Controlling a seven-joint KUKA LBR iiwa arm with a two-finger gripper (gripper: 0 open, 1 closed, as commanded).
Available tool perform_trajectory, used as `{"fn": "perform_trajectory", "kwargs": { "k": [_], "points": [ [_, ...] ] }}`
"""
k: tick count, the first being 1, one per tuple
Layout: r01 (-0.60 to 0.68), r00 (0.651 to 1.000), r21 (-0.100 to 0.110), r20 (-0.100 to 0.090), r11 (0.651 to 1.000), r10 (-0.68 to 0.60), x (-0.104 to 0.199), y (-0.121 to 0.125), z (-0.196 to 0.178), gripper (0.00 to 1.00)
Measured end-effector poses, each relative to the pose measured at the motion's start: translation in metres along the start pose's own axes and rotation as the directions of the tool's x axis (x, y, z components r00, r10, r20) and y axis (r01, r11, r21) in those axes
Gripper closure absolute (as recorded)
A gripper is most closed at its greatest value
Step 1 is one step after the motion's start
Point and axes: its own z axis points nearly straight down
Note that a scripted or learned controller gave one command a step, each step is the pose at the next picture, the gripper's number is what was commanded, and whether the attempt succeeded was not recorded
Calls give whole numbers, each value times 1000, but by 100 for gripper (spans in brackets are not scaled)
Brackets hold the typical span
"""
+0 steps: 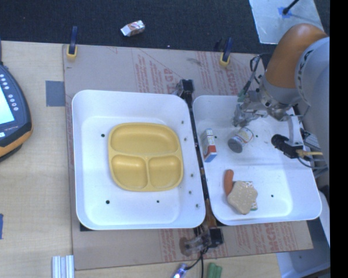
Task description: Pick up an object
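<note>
The gripper [243, 116] is poised just above a small metal can [239, 140] lying on its side in the right bin [290, 207]; whether it is released or clenched cannot be told. The can is judged light, rigid and slippery, prone to rolling, and best taken across its curved sides.

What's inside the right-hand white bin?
The right bin holds a small carton, a can below the end effector, a carrot and a bread slice. The arm covers its upper right corner.
</note>
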Motion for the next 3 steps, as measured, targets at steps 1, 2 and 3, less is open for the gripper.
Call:
{"fn": "perform_trajectory", "kwargs": {
  "k": [1, 2, 3],
  "points": [
    [1, 1000, 0, 0, 1000, -1, 0, 0, 0, 0],
    [-3, 1000, 5, 1, 1000, 3, 11, -38, 12, 0],
    [0, 1000, 3, 2, 1000, 0, 38, -26, 11, 0]
  ]
}}
